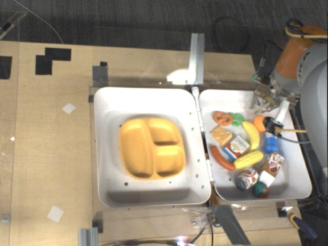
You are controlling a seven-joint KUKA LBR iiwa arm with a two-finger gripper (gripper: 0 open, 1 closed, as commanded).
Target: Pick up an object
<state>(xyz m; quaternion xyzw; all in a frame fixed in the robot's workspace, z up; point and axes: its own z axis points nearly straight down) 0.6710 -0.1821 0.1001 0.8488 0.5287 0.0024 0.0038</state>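
Yellow bananas [250, 146] lie crowded among toys in right bin [302, 188].

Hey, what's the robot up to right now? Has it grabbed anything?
Gripper over right bin's far corner, nothing seen in it. Toy food piled below: banana, hot dog, can. Yellow divided tray in left bin.

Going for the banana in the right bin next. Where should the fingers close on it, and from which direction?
Take the banana at its middle, coming straight down, fingers across its narrow width. It lies flat and curved on top of the pile, so its upper surface is exposed. The orange ball and blue bottle sit close by its right side, so clearance there looks tight.
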